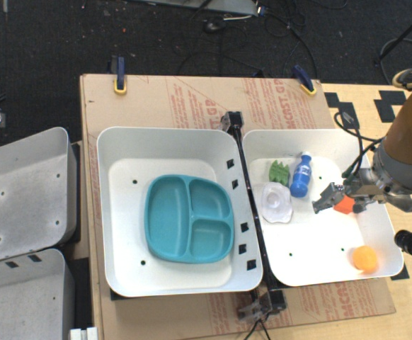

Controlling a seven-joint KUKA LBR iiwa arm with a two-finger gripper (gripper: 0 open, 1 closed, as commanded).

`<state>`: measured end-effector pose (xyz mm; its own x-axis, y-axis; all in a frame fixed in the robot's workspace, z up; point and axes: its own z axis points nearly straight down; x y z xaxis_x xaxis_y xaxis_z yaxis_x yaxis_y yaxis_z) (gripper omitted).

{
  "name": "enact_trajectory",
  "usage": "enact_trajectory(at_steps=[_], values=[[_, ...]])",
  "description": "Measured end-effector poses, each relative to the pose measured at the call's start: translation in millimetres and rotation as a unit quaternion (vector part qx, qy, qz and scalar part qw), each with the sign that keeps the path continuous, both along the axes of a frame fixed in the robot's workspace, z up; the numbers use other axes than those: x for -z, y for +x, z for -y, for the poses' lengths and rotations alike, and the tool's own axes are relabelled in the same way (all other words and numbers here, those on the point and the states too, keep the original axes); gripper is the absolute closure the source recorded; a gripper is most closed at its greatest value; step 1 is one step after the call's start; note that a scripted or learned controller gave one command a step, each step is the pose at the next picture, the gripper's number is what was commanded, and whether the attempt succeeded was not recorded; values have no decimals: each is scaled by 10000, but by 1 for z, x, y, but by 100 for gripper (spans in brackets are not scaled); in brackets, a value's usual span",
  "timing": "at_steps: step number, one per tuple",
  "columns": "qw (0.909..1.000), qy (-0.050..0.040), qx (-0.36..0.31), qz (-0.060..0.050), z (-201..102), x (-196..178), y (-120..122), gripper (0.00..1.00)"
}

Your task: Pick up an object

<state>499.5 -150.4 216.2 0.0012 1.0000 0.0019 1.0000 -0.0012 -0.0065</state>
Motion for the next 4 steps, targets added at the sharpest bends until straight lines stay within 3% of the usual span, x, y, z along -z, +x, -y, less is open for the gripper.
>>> enact_trajectory(at_steps=[2,3,4], values=[[10000,-2,9,5,14,117,-3,0],[10000,-7,14,29,13,104,-2,100],[10000,-15,-17,46,18,50,8,100]])
